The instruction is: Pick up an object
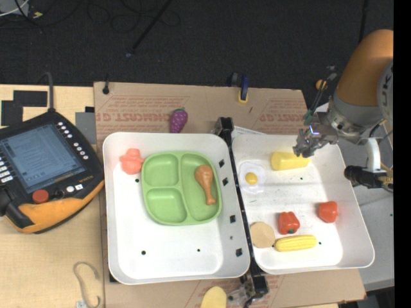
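Black carpet-like floor fills the upper band of the frame, with cables trailing across its upper left. Below it lies the desk (45, 255), pale wood-coloured, covered in the middle by a brown cardboard sheet (205, 108) with red printing. Two shallow white bins sit side by side on that sheet: the left bin (128, 249) and the right bin (347, 249), their inner walls touching.

At the left edge of the frame rests a teach pendant (45, 165) with a grey screen and orange underside. The grey arm (366, 88), with its orange band, comes in from the upper right.

In the left bin, a green divided plate (168, 201) carries a brown toy drumstick (206, 182); a pink toy (131, 162) lies just beside it.

The pincer (307, 144) hangs over the upper part of the right bin, at the right end of a yellow block (288, 162); whether it is open or closed I cannot tell. Lower in that bin lie a corn cob (295, 242), a tan disc (261, 234), a red pepper (288, 222), a red tomato-like piece (327, 212) and a fried egg (251, 177). A purple grape bunch (178, 119) sits on the cardboard above the left bin.
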Action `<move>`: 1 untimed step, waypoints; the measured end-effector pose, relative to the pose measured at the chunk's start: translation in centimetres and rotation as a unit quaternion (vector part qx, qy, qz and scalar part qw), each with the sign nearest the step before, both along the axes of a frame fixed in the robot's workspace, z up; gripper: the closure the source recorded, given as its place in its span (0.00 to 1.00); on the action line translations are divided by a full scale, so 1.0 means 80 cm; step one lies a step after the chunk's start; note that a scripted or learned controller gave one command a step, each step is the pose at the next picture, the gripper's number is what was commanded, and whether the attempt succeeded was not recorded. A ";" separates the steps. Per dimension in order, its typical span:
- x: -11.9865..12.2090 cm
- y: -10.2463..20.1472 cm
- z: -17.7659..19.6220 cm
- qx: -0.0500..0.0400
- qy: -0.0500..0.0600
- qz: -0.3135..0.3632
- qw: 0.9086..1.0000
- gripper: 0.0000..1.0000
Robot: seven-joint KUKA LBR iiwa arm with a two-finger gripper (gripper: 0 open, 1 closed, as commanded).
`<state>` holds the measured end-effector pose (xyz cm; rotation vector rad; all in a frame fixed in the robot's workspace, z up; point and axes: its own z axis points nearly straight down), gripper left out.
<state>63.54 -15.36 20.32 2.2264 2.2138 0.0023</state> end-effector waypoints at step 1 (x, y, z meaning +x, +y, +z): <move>0.000 -0.003 0.033 0.000 0.000 0.000 1.000 1.00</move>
